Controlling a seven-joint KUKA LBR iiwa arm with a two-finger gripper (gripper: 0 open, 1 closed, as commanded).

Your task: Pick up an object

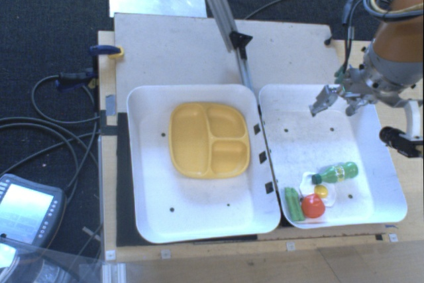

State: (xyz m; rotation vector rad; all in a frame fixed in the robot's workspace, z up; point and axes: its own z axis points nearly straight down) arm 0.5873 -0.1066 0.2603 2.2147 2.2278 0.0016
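Observation:
Several small toy foods lie in the front of the right bin [371,142]: a green bottle [336,173] on its side, a white fried egg [319,191], a red tomato [313,207] and a green vegetable [293,203]. My gripper [336,105] hangs over the back part of that bin, well behind the objects. Its two fingers are spread open with nothing between them.
A yellow divided plate [210,140] lies in the left bin [149,162]. A slanted metal pole [222,3] crosses the back of the bench and ends near the ridge between the bins. Cables and a teach pendant [23,209] lie on the floor at left.

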